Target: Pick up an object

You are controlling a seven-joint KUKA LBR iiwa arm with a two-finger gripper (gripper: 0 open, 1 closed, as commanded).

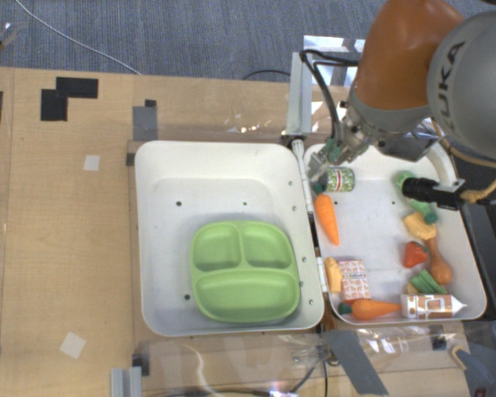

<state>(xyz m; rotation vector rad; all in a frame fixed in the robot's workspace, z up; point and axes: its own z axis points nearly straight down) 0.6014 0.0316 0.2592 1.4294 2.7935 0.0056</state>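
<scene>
Small can (341, 179), label unreadable; arm (446, 64) marked KUKA.

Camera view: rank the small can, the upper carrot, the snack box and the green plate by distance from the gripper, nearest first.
From the gripper:
1. Small can, right beside it in the right bin.
2. Upper carrot, just below.
3. Snack box, lower in the right bin.
4. Green plate, left bin.

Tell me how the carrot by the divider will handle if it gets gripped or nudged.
The carrot looks like a rigid plastic toy, so probably stiff and light. Its smooth, tapering body may slip from a grip near the tip. Lying on its side in the right bin, it would likely roll or pivot when nudged.
</scene>
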